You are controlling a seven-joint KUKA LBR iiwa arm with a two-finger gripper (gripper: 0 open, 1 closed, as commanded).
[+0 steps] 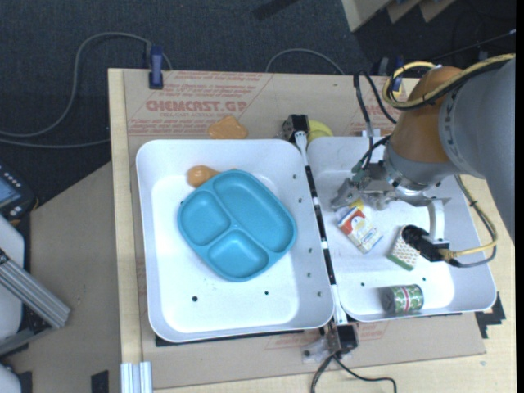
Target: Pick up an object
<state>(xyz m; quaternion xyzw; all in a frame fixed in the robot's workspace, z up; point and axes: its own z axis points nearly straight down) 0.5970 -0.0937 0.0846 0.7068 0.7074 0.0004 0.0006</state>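
Observation:
My gripper (pixel 361 193) hangs low over the upper left part of the right bin (pixel 467 289), under the grey and orange wrist. Just below it lies a small red and white box (pixel 359 226), apart from the gripper as far as I can tell. To the right of the box lies a green and white block (pixel 401 255). A green can (pixel 403 299) lies on its side near the bin's front edge. Nothing can be seen in the gripper's hold.
The left bin (pixel 164 293) holds a blue divided plate (pixel 237 223) with an orange item (pixel 200 174) at its upper left edge. Behind the bins, an orange piece (pixel 227 128) and a yellow object (pixel 318 129) lie on the board. Cables trail from the arm on the right.

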